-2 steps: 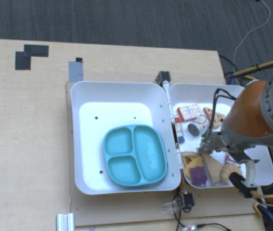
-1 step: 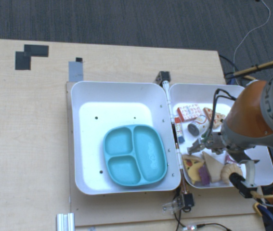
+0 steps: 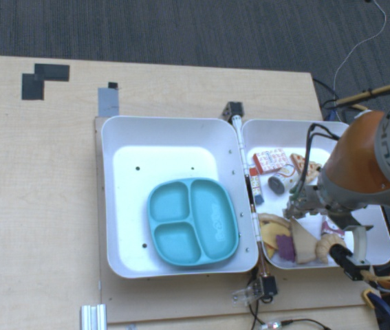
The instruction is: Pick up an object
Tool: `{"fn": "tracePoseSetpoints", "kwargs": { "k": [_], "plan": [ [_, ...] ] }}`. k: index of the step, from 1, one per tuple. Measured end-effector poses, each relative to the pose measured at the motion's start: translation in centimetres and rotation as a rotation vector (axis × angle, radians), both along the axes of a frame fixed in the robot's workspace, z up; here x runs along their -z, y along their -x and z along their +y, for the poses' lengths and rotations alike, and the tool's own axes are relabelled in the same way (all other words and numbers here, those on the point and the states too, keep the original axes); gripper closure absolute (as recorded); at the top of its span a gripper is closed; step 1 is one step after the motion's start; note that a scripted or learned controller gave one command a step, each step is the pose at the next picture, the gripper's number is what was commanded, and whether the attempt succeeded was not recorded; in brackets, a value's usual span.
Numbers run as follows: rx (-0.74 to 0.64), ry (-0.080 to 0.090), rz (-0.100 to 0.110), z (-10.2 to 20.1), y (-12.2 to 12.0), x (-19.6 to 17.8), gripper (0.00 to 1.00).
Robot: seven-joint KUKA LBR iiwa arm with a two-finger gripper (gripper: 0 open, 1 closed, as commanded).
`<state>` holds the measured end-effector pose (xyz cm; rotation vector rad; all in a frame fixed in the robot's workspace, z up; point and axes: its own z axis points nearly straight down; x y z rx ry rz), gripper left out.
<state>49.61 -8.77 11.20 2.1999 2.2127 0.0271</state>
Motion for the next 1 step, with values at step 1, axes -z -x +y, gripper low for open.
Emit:
{"fn": "tracePoseSetpoints", "kwargs": {
  "k": [1],
  "plan": [
    [0.000, 0.000, 0.000, 0.02, 0.01, 0.01, 0.00]
  ]
}}
